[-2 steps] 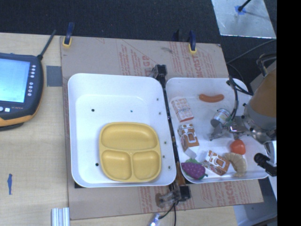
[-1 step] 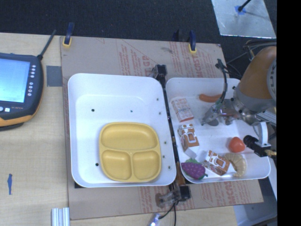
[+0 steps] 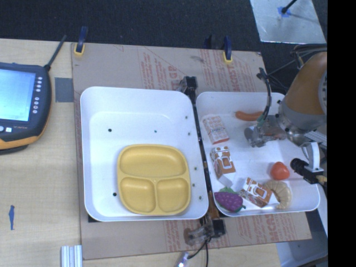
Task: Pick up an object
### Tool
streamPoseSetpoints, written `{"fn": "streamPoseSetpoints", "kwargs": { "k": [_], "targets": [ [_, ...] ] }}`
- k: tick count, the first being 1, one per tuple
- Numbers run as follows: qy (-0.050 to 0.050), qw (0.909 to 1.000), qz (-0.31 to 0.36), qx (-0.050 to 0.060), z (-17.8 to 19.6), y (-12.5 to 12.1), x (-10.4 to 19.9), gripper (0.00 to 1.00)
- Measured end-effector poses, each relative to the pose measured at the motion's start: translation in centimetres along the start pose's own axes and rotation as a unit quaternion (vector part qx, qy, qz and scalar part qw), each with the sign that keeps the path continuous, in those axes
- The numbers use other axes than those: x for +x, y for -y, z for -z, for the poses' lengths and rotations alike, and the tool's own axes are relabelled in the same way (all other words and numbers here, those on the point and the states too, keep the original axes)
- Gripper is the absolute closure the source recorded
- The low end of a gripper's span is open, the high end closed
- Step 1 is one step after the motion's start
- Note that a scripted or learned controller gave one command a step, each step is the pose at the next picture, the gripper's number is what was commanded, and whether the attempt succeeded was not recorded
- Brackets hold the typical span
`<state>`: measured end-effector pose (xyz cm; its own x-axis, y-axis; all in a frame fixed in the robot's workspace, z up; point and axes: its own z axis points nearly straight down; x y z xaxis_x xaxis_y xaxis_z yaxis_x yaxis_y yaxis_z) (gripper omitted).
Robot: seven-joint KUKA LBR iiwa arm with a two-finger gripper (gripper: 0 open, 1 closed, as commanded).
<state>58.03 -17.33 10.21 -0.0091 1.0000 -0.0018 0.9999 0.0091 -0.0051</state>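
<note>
Tool (image 3: pixel 257 136) is sitting low in the right bin (image 3: pixel 245 102), just below the orange sausage (image 3: pixel 248 115); can't tell its state from this angle, nothing visibly gripped. Arm (image 3: pixel 303 102) is reaching in from the right, wrist bending down toward the bin floor. Pickable items are crowding this bin: red tomato (image 3: pixel 280 171), two snack packets (image 3: pixel 215 129), purple grapes (image 3: pixel 229 199), bread roll (image 3: pixel 281 193). Left bin (image 3: pixel 100 107) is carrying the yellow divided plate (image 3: pixel 154 178). Likely target: sausage, being nearest.
</note>
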Motion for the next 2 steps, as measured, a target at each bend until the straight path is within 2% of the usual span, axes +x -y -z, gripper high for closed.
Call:
{"fn": "streamPoseSetpoints", "kwargs": {
  "k": [1, 2],
  "targets": [
    [-0.001, 1.0, -0.003, -0.002, 10.26, -3.13, 1.39, 1.0],
    [-0.001, 1.0, -0.002, -0.001, 10.18, -3.09, 1.39, 0.0]
  ]
}}
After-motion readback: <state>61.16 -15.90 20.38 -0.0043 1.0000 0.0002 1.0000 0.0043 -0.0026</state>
